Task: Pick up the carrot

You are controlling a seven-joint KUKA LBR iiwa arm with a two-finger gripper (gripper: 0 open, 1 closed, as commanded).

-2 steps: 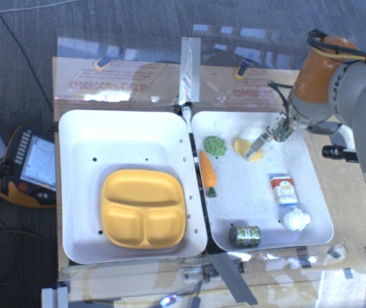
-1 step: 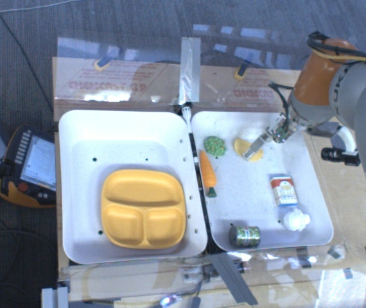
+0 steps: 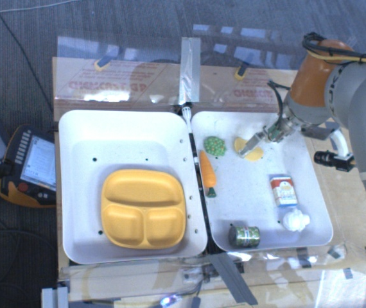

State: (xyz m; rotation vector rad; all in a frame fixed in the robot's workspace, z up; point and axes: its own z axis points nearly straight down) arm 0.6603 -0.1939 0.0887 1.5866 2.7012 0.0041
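The carrot (image 3: pixel 207 172), orange with a green stub at its near end, lies along the left wall of the right bin (image 3: pixel 318 233). My gripper (image 3: pixel 252 147) is at the far middle of that bin, reaching down from the right. Its tips sit over a small yellow piece (image 3: pixel 248 148), roughly a hand's width right of the carrot and apart from it. Nothing of the carrot is between the fingers.
In the right bin lie a green bumpy ball (image 3: pixel 215 146), a white bottle with a red label (image 3: pixel 285 199) and a dark can (image 3: pixel 244 236). The left bin (image 3: pixel 80 140) holds a yellow divided plate (image 3: pixel 144 206). A teach pendant (image 3: pixel 26 169) lies on the floor at left.
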